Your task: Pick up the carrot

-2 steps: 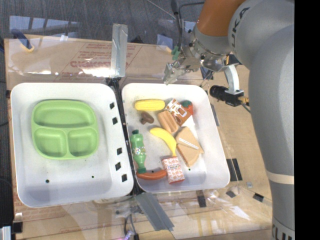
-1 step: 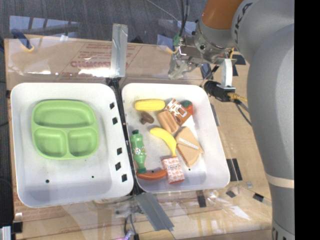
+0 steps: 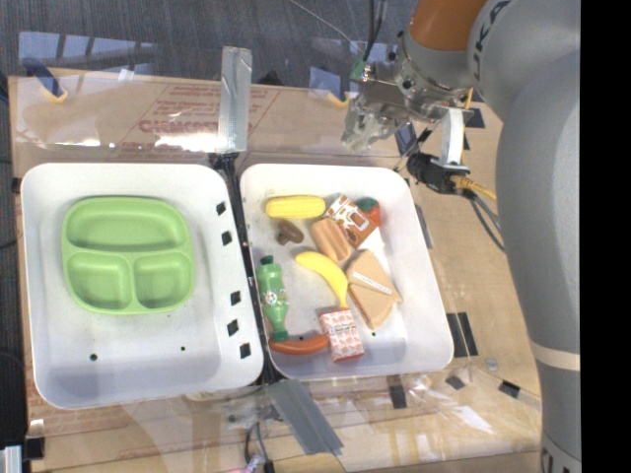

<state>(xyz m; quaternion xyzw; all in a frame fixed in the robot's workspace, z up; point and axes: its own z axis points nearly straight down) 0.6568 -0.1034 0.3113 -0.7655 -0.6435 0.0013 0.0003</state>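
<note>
Gripper (image 3: pixel 367 131) is waiting by the shallow white bin's (image 3: pixel 325 168) far rim; can't tell its grip.
Long orange carrot (image 3: pixel 299 344), near rim, is looking light, slippery: grab its middle.

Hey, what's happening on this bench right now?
A grey robot arm with an orange band hangs its two-finger gripper above the far edge of the right white bin, holding nothing. That bin holds toy food: a long orange carrot lying at its near edge, beside a green bottle and a small red-and-white carton, plus a yellow banana. The carrot is untouched. The left white bin holds a green divided plate.
</note>
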